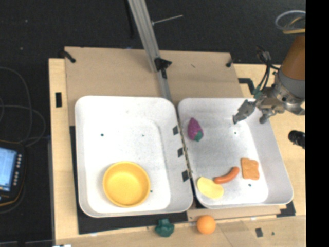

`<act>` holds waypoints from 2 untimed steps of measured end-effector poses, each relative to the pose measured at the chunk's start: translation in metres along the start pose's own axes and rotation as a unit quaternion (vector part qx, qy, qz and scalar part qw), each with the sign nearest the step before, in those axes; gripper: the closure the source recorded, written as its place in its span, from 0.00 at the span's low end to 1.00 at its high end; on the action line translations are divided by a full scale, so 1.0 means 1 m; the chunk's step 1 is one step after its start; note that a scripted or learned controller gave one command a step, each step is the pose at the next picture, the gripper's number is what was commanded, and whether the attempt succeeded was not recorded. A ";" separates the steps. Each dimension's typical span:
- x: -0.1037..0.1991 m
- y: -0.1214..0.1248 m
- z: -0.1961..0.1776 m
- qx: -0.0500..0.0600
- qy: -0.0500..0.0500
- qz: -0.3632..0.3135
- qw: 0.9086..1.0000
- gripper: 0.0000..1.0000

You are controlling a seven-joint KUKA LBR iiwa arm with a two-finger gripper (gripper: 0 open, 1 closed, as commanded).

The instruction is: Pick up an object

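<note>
Orange ball [205,224] and green piece [164,228] on counter [108,75] edge, yellow bowl [126,183] in left bin [87,112], sausage [226,175] in right bin [272,153], purple object [194,129] beyond, claw [250,115] spread, empty, over far corner.

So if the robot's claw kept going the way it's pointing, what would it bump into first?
Probably just the bare floor of the right bin. The gripper points down and leftward; the purple toy lies farther along that way, though depth is hard to judge.
</note>
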State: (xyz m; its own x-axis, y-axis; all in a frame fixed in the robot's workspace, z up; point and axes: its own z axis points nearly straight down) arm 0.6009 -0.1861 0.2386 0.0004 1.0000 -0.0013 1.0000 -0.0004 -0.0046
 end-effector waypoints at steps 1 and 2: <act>0.006 0.000 0.045 -0.001 0.000 0.000 1.000 0.00; -0.002 -0.003 0.106 0.000 0.000 0.000 1.000 0.00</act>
State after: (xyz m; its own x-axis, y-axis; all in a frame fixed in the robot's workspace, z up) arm 0.5979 -0.1880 0.1330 0.0006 1.0000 -0.0013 1.0000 -0.0006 -0.0045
